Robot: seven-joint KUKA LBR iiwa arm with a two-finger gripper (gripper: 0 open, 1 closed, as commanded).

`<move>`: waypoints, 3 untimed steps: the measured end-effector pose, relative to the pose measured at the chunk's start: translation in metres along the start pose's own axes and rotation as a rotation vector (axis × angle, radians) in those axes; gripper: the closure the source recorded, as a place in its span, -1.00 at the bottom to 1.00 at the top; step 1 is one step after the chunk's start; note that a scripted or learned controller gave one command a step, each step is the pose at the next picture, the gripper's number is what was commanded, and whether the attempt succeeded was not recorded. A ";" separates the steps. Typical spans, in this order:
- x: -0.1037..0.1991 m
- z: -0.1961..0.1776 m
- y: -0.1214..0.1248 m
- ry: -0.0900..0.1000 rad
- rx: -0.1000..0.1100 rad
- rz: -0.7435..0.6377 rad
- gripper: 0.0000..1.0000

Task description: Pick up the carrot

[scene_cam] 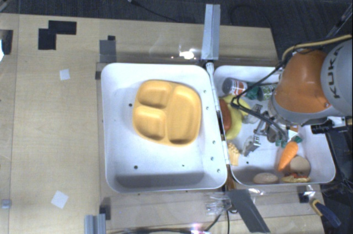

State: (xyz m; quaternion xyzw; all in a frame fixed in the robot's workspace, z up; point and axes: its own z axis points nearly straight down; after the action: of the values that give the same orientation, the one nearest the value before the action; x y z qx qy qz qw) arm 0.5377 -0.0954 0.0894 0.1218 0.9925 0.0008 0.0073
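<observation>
The carrot (287, 155) is orange. The divided tray (167, 112) is yellow, in a white bin (116, 133). The worktop (49, 133) is pale wood.

A single fixed camera looks steeply down from above the bench (49, 133), far enough to take in both white bins (110, 133) and dark floor beyond.

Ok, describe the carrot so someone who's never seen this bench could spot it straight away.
Look in the right bin, the one the arm reaches into. Near its front right corner, just below the gripper, lies the carrot. It is the one bright orange tapered piece with a green top, above two dull beige rounded lumps.
</observation>
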 end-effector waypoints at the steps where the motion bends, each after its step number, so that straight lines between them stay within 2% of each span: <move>1: 0.018 0.000 -0.069 -0.001 0.003 0.163 -1.00; 2: 0.014 -0.014 -0.067 -0.012 0.001 0.156 1.00; 3: 0.053 -0.136 0.023 0.001 -0.001 0.386 1.00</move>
State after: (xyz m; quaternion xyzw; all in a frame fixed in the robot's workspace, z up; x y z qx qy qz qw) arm 0.4903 -0.0603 0.2252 0.3101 0.9507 0.0026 0.0066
